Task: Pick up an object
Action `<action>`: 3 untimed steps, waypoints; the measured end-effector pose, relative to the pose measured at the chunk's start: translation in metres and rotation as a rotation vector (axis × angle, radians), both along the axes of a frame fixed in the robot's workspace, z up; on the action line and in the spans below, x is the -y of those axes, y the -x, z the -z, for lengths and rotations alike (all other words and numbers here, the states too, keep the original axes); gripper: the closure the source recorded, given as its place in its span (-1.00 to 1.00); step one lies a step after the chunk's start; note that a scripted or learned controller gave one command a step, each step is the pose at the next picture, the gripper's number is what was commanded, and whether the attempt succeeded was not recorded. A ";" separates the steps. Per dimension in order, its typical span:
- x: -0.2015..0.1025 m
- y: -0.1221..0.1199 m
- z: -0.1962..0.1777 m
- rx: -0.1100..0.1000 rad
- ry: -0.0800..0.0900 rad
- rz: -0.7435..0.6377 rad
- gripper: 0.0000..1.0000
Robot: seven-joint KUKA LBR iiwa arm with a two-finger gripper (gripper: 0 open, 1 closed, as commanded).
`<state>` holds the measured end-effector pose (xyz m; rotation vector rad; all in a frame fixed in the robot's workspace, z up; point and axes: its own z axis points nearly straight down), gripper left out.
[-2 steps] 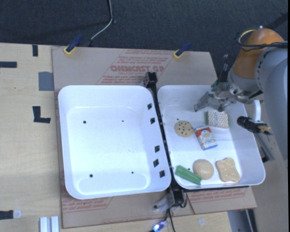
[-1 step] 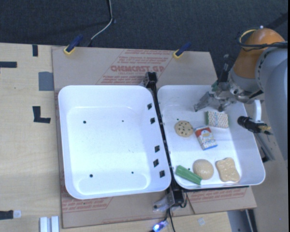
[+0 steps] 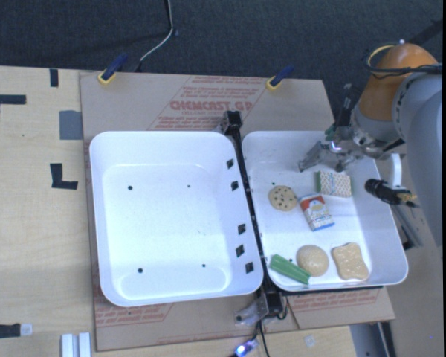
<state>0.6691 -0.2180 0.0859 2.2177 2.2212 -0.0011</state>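
Partly hand-hidden: speckled block [image 3: 335, 184] under hand [image 3: 328, 155].

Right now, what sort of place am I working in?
Probably a robotics lab's bin-picking test bench: two shallow white plastic bins sit on a printed cardboard sheet held by blue and yellow clamps, with toy food like a round chocolate-chip cookie.

A pale wooden surface [image 3: 30, 222] carries black tape marks [image 3: 59, 177] and a grey patch [image 3: 70, 123] on its left side. On it lies a brown cardboard sheet [image 3: 208, 103] with red printing, clipped at its far edge by two blue and yellow clamps [image 3: 113, 67]. Beyond the surface stretches dark blue-grey carpeted floor [image 3: 282, 21], crossed by a thin cable [image 3: 166, 28]. Light is even, with soft shadows.
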 end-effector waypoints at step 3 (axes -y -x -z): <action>-0.014 0.000 -0.010 0.001 0.002 0.000 1.00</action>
